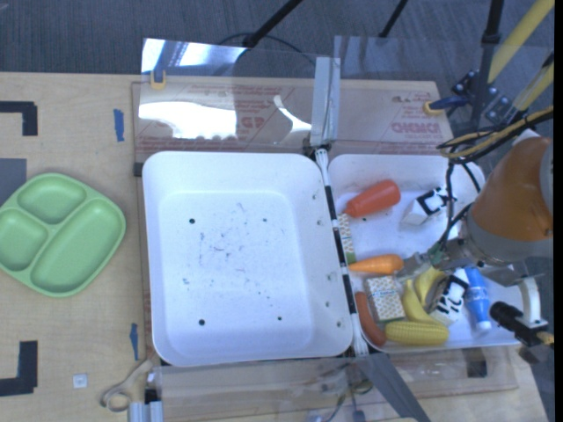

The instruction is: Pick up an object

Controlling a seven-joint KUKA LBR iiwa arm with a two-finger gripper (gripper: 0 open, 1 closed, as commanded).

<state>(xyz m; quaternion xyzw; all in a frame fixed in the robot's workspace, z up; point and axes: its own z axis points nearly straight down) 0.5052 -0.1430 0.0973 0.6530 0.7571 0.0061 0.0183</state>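
Robot lab (tripod legs (290, 7), bins (237, 253))

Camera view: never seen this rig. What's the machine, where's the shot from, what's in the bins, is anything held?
One fixed camera looks down at a slant on a wooden bench. The grey arm with the orange band reaches in from the right over the right bin; it is a robot arm meant to pick up an object. Its gripper sits low among toy food: a red pepper, a carrot, a banana, corn. Whether it holds anything cannot be told. The left bin is beside it, and a green divided plate lies further left.
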